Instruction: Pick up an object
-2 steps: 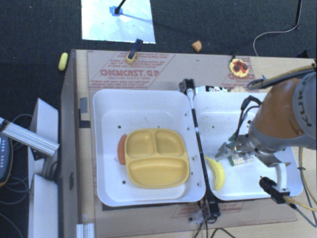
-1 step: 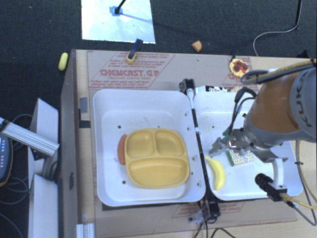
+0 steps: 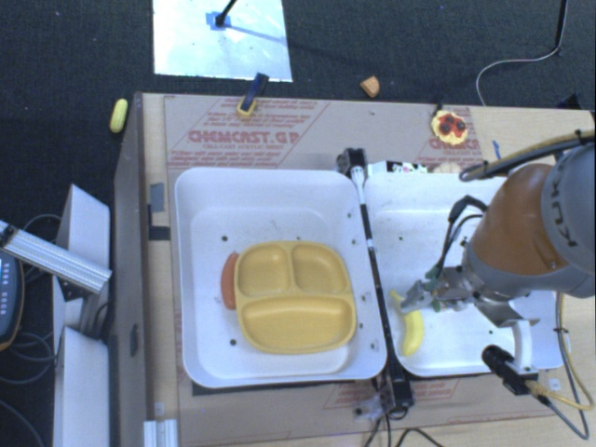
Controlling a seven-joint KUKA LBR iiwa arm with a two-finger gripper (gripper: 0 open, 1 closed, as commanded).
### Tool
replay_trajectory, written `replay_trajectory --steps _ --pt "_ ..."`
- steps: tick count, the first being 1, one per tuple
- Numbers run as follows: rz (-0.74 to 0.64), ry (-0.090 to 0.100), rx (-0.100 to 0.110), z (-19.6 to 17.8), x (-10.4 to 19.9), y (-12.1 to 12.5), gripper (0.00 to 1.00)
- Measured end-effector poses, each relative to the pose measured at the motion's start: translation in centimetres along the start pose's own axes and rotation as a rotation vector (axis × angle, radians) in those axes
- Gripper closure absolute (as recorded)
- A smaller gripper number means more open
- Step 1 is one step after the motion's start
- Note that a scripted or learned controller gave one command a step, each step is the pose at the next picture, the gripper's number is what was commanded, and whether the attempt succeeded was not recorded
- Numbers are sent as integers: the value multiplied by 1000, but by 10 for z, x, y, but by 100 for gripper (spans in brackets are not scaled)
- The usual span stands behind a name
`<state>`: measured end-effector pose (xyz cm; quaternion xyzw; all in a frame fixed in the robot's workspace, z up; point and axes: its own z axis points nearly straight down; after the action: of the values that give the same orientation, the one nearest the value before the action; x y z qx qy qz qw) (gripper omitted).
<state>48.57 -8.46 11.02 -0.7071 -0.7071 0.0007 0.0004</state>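
Tool [image 3: 421, 298]: grip state cannot be told; seen just above banana [image 3: 411, 331].
Banana: laid at right bin's [image 3: 438, 222] 7 o'clock corner.

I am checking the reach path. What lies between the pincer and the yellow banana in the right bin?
In the camera view, only bare white bin floor lies between the pincer and the banana; the banana rests just below it, very close.
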Motion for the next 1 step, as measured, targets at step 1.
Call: replay_trajectory --steps 1 --pt "-3 0 -3 26 -13 113 0"
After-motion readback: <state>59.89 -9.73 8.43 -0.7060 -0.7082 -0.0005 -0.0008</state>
